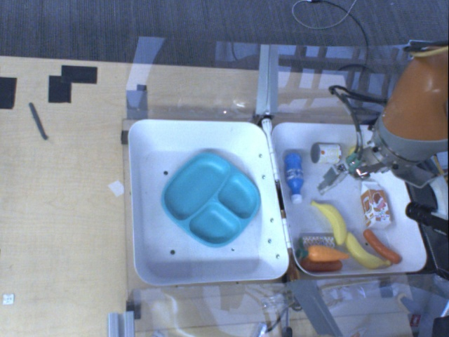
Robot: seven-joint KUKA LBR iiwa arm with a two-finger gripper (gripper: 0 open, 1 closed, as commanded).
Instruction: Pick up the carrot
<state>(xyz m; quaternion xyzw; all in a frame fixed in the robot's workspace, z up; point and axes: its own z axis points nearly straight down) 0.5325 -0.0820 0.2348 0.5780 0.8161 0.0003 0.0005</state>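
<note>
Hovering spread and empty beyond the bananas, the end effector seems mid-approach, and must next descend toward the carrot lying just beside the bananas, nearer the front wall

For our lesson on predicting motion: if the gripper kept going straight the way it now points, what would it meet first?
The gripper points down-left. Most likely it would meet the blue bottle, or the floor of the right bin just beside it; height above the bin is unclear. The carrot lies off that line.
</note>
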